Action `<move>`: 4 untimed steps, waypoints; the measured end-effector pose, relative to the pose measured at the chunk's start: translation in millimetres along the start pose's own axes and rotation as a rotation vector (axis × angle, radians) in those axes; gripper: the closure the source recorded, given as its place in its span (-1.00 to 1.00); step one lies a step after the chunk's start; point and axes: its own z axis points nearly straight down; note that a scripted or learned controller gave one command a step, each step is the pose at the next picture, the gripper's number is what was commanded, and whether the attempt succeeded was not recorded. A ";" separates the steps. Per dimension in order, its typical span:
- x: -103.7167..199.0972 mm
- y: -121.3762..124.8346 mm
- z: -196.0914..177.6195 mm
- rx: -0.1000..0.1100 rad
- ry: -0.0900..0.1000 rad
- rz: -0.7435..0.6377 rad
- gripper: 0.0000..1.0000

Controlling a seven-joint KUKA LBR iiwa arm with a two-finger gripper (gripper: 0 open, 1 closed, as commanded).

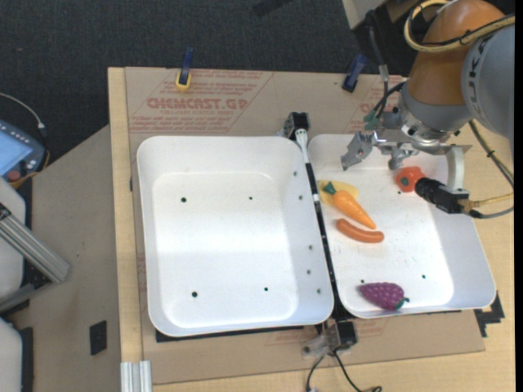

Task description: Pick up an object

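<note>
The right bin (pixel 441 256) holds an orange carrot (pixel 353 207) with a yellow piece (pixel 345 189) beside its green top. A red sausage (pixel 360 233) lies just below the carrot, and a bunch of purple grapes (pixel 382 294) sits near the front rim. A small red fruit (pixel 409 177) lies at the back right. My gripper (pixel 375 157) hangs open over the back of this bin, left of the red fruit and above the carrot. Nothing is between its fingers.
The left bin (pixel 221 235) stands beside the right one, with a raised divider (pixel 315 211) between them. A black clip (pixel 296 125) sits at the divider's far end. Blue clamps (pixel 186 65) (pixel 355 70) hold the cardboard sheet at the back.
</note>
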 end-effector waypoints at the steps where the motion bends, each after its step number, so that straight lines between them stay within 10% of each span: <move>1: 14.9 -39.5 -59.7 0.003 0.001 -0.001 -1.00; 3: -27.1 -14.9 58.0 0.000 -0.001 0.002 -1.00; 4: -16.6 -66.5 91.0 0.011 0.004 0.001 -1.00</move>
